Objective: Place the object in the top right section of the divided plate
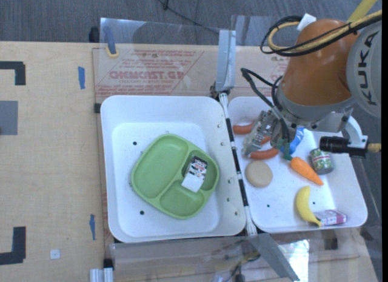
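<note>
The main risk is a mistaken or empty pick. The gripper (265, 136) hangs low over the right bin (351, 214), crowded against two red sausages, one (242, 128) just behind it and one (267, 152) just beneath it, with a blue item (295, 141) close beside. A neighbour could be nudged or dragged up in place of the thing intended. Whether the gripper is clenched or released cannot be told, as it is shadowed by the wrist, and nothing can be seen held in it.

A second risk lies at the divided plate (151, 174). Its top right section is already occupied by a small black-and-white packet (195, 173), probably the task's object, so the placement is judged done or nearly so. Anything further set there could land on the packet or push it across the ridge into the next section.

The left bin (121, 117) holds only the green plate, whose other two sections are bare. Besides the sausages and the blue item, the right bin holds a beige round disc (259, 174), a carrot (306, 170), a green-labelled can (321, 161), a banana (306, 207) and a pink packet (330, 217).
</note>
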{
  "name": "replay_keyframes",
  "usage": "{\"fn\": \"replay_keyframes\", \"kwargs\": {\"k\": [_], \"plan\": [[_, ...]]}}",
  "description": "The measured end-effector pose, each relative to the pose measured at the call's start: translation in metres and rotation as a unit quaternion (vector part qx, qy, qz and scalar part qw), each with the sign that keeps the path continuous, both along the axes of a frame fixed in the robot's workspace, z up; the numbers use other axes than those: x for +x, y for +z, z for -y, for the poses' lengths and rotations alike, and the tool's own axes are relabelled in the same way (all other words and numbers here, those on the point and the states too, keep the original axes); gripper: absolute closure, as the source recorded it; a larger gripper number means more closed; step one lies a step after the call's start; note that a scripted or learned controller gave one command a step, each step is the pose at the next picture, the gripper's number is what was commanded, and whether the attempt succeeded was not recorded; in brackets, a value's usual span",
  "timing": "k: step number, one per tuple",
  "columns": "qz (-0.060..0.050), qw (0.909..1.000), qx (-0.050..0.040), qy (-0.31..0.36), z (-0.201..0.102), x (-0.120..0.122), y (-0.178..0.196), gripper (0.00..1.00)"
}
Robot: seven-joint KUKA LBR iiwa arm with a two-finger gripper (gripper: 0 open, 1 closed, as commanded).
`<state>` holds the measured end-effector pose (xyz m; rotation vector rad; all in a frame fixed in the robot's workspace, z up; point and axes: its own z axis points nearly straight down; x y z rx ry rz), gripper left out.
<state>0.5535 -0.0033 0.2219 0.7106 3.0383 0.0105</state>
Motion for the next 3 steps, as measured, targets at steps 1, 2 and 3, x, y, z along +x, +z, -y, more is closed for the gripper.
{"fn": "replay_keyframes", "kwargs": {"k": [1,2,3], "plan": [[-0.007,0.9998,-0.0012,0.017,0.007,0.026,0.005,1.0],[-0.007,0.9998,-0.0011,0.017,0.007,0.026,0.005,0.0],[-0.007,0.9967,-0.002,0.081,0.001,-0.012,0.096,0.0]]}}
